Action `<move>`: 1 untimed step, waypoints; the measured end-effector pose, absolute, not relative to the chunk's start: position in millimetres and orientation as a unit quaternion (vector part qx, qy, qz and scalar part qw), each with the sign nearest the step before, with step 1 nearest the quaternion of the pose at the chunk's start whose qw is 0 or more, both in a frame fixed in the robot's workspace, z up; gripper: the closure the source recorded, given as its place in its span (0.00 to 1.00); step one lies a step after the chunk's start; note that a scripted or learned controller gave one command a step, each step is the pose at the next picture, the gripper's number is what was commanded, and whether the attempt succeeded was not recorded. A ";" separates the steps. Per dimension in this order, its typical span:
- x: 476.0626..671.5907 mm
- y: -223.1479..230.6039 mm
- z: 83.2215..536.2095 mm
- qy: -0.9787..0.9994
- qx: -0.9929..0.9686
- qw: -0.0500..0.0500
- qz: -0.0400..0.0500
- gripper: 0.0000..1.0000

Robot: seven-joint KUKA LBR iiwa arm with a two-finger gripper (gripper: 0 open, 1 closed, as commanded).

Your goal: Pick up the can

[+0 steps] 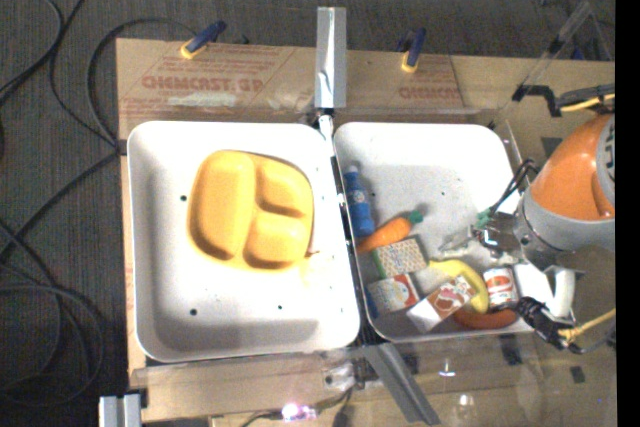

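Robot arm (575,190) over right bin (440,140), can (501,286) not yet lifted.
Can lies at the bin's 4 o'clock corner, beside the hand (495,235); its grip cannot be told.

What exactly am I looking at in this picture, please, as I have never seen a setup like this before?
This is a single view from a camera fixed above a bench, looking down at a slant. The grey and orange shape at the right is a robot arm reaching in; its two-finger gripper hangs over the right-hand corner of the right bin. Its job is to pick up the can, the small red and white cylinder lying just beneath it. I cannot tell whether anything is gripped. Around the can lie a carrot, a banana, a blue bottle and some small boxes. The left bin holds a yellow divided tray.
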State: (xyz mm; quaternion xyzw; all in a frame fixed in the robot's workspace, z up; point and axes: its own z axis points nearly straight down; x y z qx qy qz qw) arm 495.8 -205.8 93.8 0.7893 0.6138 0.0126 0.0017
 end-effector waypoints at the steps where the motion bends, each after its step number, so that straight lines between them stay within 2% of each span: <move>1: 495.7 -203.2 93.5 0.607 0.794 0.005 0.012 0.00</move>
